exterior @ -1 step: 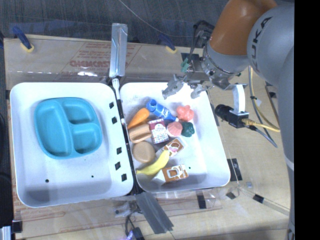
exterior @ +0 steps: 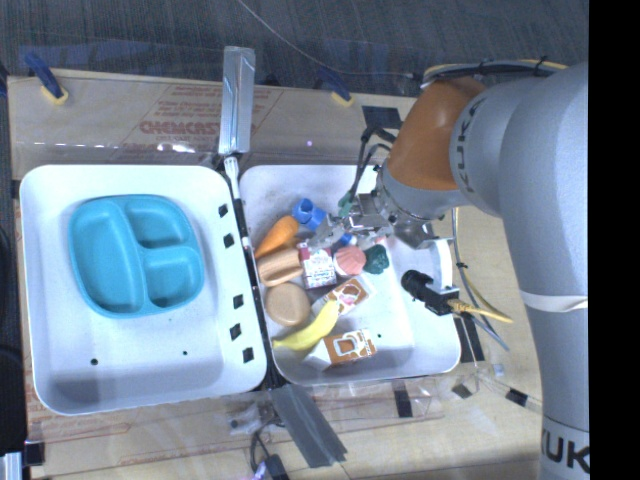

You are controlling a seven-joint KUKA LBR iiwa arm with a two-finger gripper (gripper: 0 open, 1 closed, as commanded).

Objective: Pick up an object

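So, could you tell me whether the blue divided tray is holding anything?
Empty: the blue divided tray lies in the left bin, all compartments bare.

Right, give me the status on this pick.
Done: the claw has reached into the right bin, low over the toy pile near the pink piece. In hand: nothing visibly gripped. Left: close on an item and lift it; the banana and carrot lie untouched.
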